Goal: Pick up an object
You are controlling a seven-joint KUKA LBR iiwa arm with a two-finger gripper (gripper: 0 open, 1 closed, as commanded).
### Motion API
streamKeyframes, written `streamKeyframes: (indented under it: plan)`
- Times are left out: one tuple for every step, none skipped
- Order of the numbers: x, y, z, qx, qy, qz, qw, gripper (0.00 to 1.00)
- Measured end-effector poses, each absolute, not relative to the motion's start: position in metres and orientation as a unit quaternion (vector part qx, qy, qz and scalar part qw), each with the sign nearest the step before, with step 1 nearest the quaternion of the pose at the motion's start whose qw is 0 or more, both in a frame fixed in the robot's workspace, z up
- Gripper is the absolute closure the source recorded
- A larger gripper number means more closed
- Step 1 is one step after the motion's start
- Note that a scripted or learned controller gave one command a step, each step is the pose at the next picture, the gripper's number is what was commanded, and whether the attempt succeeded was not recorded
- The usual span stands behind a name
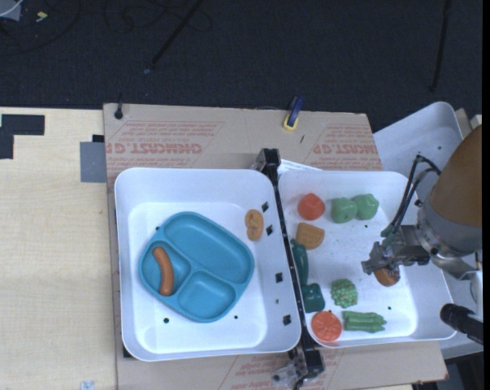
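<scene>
Camera view: gripper [384, 265], grip unclear, over orange object [387, 277] near broccoli [343, 292].

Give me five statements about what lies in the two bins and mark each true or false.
1. An orange sausage lies in the blue tray. True.
2. The blue tray sits in the right bin. False: it sits in the left bin.
3. The gripper is over the right bin, right above a small orange-brown item. True.
4. The red tomato-like piece lies at the far edge of the right bin. False: it lies at the near edge, beside a long green vegetable.
5. A small orange piece lies in the left bin outside the tray. True.
</scene>
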State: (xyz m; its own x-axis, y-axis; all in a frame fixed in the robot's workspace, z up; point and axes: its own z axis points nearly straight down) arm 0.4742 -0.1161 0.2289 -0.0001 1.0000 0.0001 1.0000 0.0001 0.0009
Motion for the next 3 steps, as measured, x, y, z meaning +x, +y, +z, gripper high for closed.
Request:
streamKeyframes:
  plan:
    - [0.486,-0.062,0.235,0.705,0.709,0.0003,-0.002,1.00]
    - [0.498,-0.009,0.227,0.706,0.709,-0.0006,-0.002,1.00]
    - [0.528,0.025,0.222,0.706,0.708,-0.0004,-0.001,1.00]
